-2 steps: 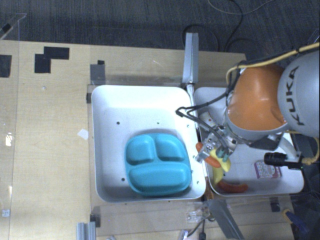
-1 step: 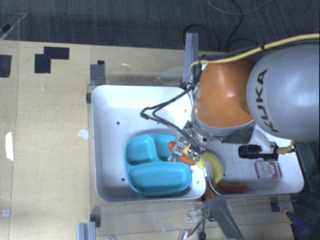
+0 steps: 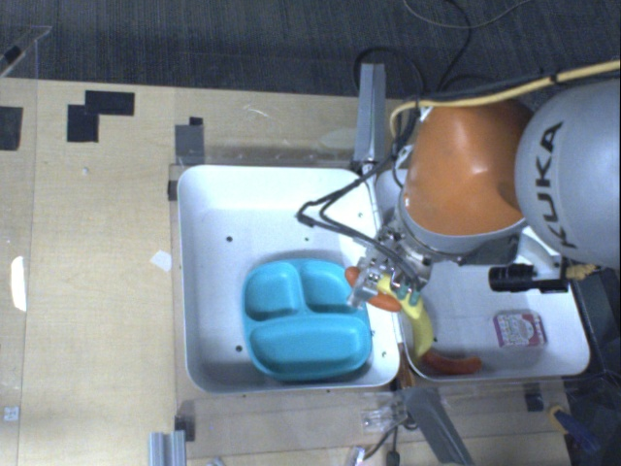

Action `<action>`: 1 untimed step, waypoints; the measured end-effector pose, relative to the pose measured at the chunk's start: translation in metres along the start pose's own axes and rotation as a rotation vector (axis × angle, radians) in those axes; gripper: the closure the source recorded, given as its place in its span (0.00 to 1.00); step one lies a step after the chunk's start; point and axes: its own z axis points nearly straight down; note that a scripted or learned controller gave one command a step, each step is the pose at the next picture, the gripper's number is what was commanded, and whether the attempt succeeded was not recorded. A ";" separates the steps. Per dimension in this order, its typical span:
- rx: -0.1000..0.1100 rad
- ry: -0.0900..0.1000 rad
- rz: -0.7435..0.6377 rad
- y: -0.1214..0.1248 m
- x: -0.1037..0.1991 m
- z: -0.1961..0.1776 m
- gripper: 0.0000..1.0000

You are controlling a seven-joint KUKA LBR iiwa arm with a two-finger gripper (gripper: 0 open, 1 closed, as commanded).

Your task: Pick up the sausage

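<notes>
Near edge: metal clamp hardware (image 3: 393,420) at the bottom of the bench (image 3: 87,289), below the seam between the two bins.
Left bin (image 3: 209,260): white and shallow; holds a blue compartment tray (image 3: 303,318) lying flat in the near half, touching nothing else on its left side.
Seam between bins: gripper (image 3: 386,282) hangs low over the divider, just beside the tray's right edge; an orange item (image 3: 361,278), small and partly hidden, sits right against the fingers.
Gripper state: cannot tell whether spread or closed; fingers too cluttered and small to read, nothing clearly seen between them.
Banana (image 3: 419,323): yellow, curved, just below the gripper, running down into the right bin's near left corner.
Sausage (image 3: 451,363): reddish-brown, lying flat on the floor of the right bin (image 3: 572,352) near its front wall, just right of the banana's lower end, apart from the gripper.
Right bin, further right: small packet with a red-and-white label (image 3: 518,329), well clear of the sausage.
Arm (image 3: 485,178): grey with an orange band, covering much of the right bin's far half.
Progress: judged not yet grasped; sausage rests in the bin, not lifted.
Left to do: likely shift toward the front of the right bin, descend over the sausage, close, lift.
</notes>
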 end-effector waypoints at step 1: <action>-0.001 0.003 -0.523 0.038 0.018 0.037 1.00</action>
